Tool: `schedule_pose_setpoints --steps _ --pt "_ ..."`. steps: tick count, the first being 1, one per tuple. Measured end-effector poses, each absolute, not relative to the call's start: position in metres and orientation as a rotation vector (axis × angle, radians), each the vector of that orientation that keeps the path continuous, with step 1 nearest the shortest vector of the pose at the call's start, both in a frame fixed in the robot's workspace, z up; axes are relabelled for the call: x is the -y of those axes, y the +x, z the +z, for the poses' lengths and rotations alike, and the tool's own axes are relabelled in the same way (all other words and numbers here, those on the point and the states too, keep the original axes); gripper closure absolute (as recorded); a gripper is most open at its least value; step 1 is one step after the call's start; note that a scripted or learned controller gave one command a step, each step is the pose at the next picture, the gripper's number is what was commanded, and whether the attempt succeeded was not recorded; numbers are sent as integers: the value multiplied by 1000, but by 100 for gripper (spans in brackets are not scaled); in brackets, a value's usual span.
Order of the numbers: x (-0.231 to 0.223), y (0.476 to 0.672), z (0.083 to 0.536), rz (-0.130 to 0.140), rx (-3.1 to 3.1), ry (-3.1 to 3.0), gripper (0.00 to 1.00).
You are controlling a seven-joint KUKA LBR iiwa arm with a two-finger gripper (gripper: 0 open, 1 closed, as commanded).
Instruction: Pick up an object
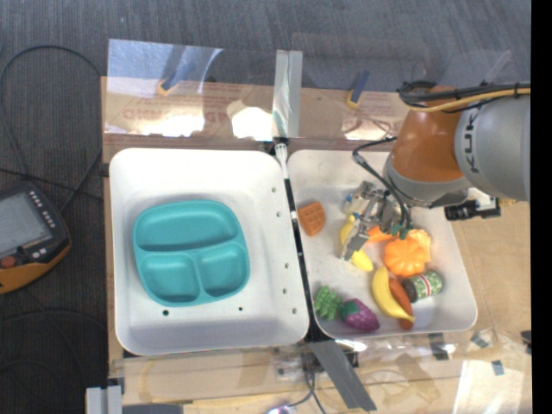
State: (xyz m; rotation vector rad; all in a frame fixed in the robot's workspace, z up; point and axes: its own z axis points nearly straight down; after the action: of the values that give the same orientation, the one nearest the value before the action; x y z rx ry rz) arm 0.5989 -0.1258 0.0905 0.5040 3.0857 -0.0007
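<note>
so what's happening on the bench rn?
The arm reaches into the right bin, its gripper down among the toy food, beside the pumpkin and banana. Nothing is visibly held yet. The left bin holds a teal tray.

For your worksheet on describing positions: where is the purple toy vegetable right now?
The purple toy vegetable lies at the right bin's near edge, beside the green broccoli, left of the banana.
</note>
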Motion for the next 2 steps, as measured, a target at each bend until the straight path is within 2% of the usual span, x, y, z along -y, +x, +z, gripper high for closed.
schedule_pose_setpoints --steps 1,2 --pt "126 600 100 -2 -3083 502 100" --pt "125 600 100 -2 -3084 502 0"
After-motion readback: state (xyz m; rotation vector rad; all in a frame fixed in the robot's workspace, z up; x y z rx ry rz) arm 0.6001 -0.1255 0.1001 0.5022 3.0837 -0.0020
